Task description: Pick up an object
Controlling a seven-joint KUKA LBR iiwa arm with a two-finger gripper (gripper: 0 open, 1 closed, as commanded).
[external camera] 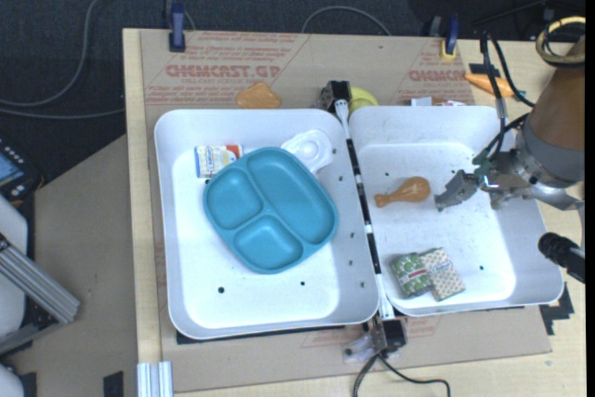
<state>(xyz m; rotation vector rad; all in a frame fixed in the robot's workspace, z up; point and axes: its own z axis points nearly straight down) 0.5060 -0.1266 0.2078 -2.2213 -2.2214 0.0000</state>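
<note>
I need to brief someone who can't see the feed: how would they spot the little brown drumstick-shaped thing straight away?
Start at the right bin of the two white ones. The drumstick-shaped toy lies on its floor near the left wall, just left of the gripper. It is tan and bulb-ended with a thin handle, unlike the green patterned packet at the bin's front.

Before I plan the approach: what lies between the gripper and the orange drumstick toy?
Nothing: in the camera view, bare white bin floor separates the gripper from the drumstick toy.
</note>
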